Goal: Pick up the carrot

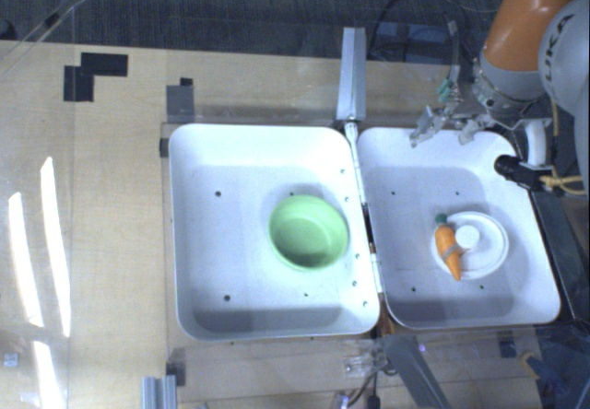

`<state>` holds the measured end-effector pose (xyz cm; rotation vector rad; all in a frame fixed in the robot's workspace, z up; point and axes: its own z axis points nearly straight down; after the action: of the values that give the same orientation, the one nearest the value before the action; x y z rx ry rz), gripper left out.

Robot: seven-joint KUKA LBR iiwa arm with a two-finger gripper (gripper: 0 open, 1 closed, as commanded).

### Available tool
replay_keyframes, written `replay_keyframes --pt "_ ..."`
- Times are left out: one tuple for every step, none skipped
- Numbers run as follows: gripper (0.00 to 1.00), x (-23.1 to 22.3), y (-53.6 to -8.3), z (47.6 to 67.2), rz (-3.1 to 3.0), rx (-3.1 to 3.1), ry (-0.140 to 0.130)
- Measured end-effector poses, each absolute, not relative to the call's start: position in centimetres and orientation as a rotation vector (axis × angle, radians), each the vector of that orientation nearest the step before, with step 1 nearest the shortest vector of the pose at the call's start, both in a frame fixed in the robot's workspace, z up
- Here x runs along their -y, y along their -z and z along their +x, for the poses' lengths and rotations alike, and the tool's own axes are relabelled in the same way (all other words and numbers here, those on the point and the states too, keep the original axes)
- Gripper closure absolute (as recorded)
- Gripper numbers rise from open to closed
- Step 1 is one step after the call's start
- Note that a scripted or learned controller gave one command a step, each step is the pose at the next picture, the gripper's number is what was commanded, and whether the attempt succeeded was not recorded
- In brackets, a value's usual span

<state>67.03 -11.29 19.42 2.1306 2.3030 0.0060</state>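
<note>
The carrot (449, 252) is small and orange with a green tip pointing to the far side. It lies in the right bin (415, 214), resting against the left rim of a round white dish (490, 246). My gripper (444, 129) hangs over the far edge of the right bin, well behind the carrot and apart from it. Its two fingers are spread open with nothing between them.
A green bowl (309, 230) sits in the middle of the left bin (212, 214). A small white cap (468, 237) lies inside the dish beside the carrot. A metal divider (351, 85) stands behind the bins. Cables loop behind the arm.
</note>
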Motion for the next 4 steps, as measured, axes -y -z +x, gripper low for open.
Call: replay_keyframes --pt "0.00 14.2 -12.3 58.6 2.197 -2.240 -0.005" --pt "0.00 12.2 -8.9 53.8 2.141 -2.286 -0.013" --pt "0.00 17.4 -9.0 49.2 1.890 -2.489 -0.009" --pt "0.00 20.2 -9.0 49.3 1.684 -2.637 -0.014"
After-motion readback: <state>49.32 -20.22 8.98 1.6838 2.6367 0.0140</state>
